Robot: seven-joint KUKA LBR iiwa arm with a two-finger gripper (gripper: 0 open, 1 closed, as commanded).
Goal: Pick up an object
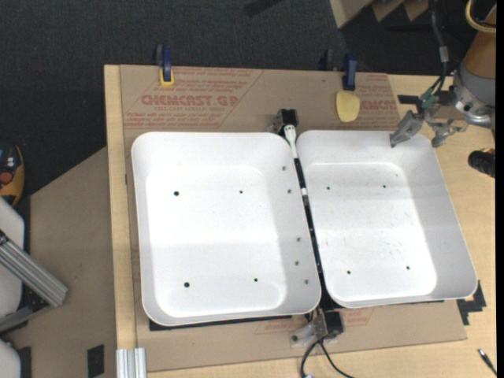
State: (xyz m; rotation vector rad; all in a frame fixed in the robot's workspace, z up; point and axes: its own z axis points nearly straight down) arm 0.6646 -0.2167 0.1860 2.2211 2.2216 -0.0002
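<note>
The hand [421, 131] hangs with fingers spread wide over the far right corner of the right bin [441, 211]. A small yellow object [347, 105] lies on the desk [236, 93] beyond, upright-oval, nothing blocking it.

A grey metal gripper [423, 132] with two slim fingers is seen below a silver wrist ring and an orange band, with teal-tipped cables attached.

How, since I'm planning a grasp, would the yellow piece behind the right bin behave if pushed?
The yellow piece looks small and flat, so probably light; on the smooth board it would likely slide, not roll. Stiffness cannot be judged.
</note>
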